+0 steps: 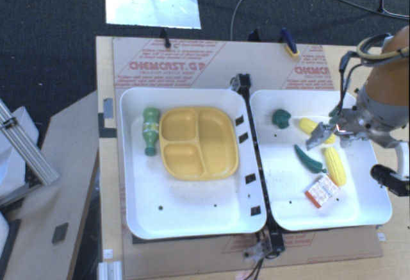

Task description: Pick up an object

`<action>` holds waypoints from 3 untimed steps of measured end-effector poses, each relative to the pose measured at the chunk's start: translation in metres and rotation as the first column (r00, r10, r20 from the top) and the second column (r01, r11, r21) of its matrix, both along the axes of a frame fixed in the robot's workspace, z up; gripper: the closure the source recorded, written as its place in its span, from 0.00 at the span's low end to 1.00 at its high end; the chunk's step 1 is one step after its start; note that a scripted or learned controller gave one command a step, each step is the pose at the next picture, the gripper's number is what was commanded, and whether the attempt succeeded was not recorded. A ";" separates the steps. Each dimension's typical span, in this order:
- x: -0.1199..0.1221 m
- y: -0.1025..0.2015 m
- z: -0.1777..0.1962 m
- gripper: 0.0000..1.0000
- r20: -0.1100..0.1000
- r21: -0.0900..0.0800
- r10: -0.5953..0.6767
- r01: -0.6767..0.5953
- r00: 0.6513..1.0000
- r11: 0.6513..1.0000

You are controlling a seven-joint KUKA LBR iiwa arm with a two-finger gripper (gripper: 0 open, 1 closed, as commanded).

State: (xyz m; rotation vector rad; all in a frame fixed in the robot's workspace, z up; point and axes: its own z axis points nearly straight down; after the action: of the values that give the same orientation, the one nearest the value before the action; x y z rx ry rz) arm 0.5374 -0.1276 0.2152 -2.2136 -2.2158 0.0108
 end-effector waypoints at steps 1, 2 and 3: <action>0.003 0.000 0.007 0.00 0.013 -0.002 0.003 -0.003 1.000 1.000; 0.000 -0.009 -0.042 0.00 0.009 -0.002 0.000 0.000 1.000 1.000; -0.004 0.000 -0.090 0.00 0.010 -0.001 0.001 -0.001 1.000 1.000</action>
State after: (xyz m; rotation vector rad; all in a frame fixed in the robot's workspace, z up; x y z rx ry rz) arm 0.5333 -0.1277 0.1251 -2.2187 -2.2220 0.0004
